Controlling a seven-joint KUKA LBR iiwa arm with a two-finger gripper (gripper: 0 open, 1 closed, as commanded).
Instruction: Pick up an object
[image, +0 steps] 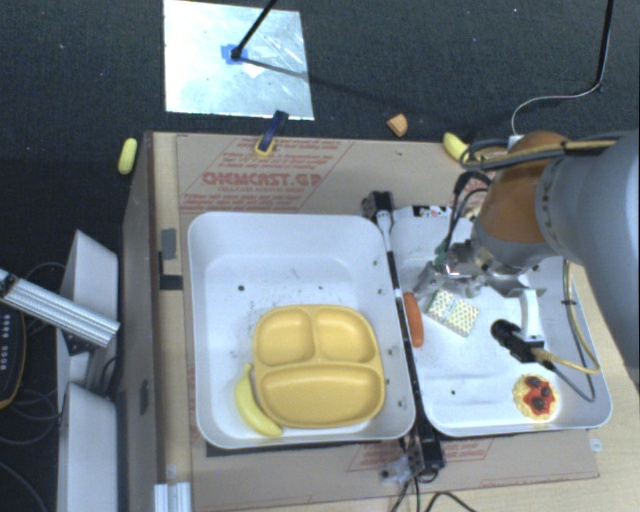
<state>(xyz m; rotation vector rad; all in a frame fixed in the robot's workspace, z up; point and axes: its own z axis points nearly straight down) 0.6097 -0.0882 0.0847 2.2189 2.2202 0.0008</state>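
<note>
My gripper (443, 282) hangs low over the upper left part of the right bin (575, 400). Just below and in front of it lies a small white block with a dotted face (453, 315), close to or touching the gripper's tip. An orange carrot-like stick (413, 319) lies along the right bin's left wall. A small round tart with red and dark berries (536, 396) sits in the right bin's near right corner. The left bin (225, 260) holds a yellow divided plate (318, 362) with a banana (251, 404) at its near left edge.
The arm's grey body and orange band (515, 205) cover the far right of the right bin. Outside the bins, a yellow piece (127, 155) lies on the floor at left, an orange bit (398, 124) and another yellow piece (455, 147) behind the bench.
</note>
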